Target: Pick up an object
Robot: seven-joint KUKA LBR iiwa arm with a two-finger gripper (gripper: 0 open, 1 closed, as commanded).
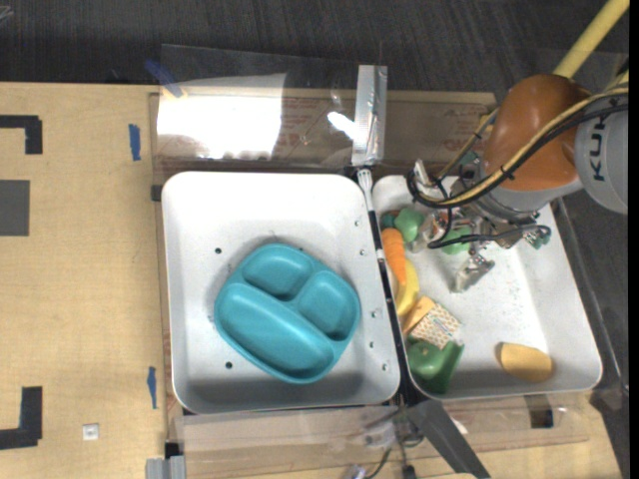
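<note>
Gripper was down in the right bin, toys crowded along its left wall.

Your gripper sat over bare floor in the right bin, with open room toward the yellow-orange piece. The carrot, banana and green pepper hugged the bin's left wall. Cables blocked the fingers, so you couldn't tell their spread.

You see the objects crowded along the right bin's left wall: an orange carrot lying lengthwise, a yellow banana-like piece below it, a tan cracker-like square, and a green pepper; a tan, perhaps bread-like lump lies apart at the lower right
</note>
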